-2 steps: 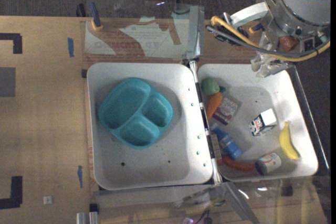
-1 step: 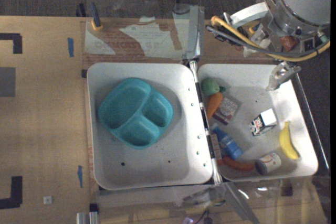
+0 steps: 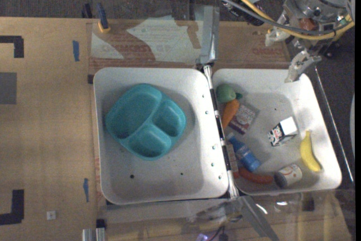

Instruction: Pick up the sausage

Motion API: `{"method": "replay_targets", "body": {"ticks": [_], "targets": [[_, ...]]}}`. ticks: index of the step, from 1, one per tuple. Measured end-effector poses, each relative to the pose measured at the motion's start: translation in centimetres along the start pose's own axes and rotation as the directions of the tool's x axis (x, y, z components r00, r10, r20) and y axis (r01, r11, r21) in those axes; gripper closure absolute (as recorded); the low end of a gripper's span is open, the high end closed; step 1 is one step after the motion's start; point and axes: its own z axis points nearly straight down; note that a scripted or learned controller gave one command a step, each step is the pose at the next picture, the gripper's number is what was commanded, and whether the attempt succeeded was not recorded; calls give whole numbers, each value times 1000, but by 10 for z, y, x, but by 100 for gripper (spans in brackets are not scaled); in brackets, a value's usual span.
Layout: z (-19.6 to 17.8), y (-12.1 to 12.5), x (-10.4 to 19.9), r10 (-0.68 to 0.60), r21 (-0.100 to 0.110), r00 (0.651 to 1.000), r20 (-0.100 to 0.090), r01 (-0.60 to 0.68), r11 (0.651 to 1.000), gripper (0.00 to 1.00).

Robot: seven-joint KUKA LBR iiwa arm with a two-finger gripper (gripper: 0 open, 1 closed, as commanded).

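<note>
- The sausage (image 3: pixel 255 177) lies in the right bin (image 3: pixel 326 180), against its near edge, between a blue bottle (image 3: pixel 246 157) and a small can (image 3: pixel 288 175).
- Its long axis runs along that near edge.
- The tool (image 3: pixel 297 68) hangs over the bin's far right corner, so the sausage lies diagonally across the bin from it, well apart.
- It touches and holds nothing; I cannot tell how far open it is.
</note>
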Motion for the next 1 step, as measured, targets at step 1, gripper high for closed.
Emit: {"method": "replay_targets", "body": {"ticks": [1], "targets": [[140,-26,-51,-109,4,994,7,109,994,0]]}}
